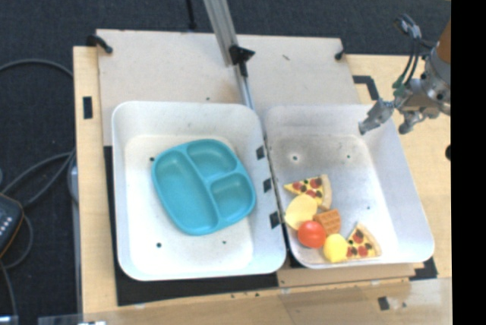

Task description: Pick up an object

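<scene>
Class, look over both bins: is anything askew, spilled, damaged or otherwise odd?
The blue tray lies turned at an angle to the left bin. The toy food is bunched in the right bin's near corner. That bin's floor shows grey scuffing. Nothing looks spilled or broken.

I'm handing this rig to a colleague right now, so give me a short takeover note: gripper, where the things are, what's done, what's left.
Gripper: at the right bin's far right rim, up off the floor, nothing between its fingers.
Toy food, all clustered at the right bin's near end: pizza slice, pale yellow piece, waffle piece, red tomato, lemon, second pizza slice.
Left bin: teal divided plate.
Done: nothing picked yet.
Left: move toward the cluster, descend, grasp one item, lift.
</scene>
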{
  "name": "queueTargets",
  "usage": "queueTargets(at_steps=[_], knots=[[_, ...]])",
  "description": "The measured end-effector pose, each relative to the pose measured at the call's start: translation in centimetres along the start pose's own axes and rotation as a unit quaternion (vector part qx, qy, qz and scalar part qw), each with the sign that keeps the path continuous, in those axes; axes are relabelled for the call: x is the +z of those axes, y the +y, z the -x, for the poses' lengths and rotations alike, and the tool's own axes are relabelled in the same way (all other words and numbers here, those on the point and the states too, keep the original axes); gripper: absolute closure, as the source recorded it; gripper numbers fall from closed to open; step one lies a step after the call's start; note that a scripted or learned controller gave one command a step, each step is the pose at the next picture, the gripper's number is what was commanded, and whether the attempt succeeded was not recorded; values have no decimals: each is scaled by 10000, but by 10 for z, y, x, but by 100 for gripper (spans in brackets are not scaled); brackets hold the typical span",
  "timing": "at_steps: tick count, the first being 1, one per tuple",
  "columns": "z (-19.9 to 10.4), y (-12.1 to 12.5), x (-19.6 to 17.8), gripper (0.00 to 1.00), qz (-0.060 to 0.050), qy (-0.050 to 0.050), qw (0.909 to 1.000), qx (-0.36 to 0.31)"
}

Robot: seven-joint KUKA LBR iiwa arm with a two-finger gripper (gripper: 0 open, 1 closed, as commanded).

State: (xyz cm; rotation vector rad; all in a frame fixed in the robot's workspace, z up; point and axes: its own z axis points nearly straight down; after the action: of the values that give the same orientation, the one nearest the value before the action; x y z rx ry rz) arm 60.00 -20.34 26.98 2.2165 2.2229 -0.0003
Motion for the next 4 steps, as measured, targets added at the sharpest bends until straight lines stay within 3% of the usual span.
queueTargets(at_steps=[1,2,4], knots=[[0,0,0,0,-1,-2,10000,-3],[-5,7,56,0,-26,5,10000,-13],[0,-1,146,0,-21,1,10000,15]])
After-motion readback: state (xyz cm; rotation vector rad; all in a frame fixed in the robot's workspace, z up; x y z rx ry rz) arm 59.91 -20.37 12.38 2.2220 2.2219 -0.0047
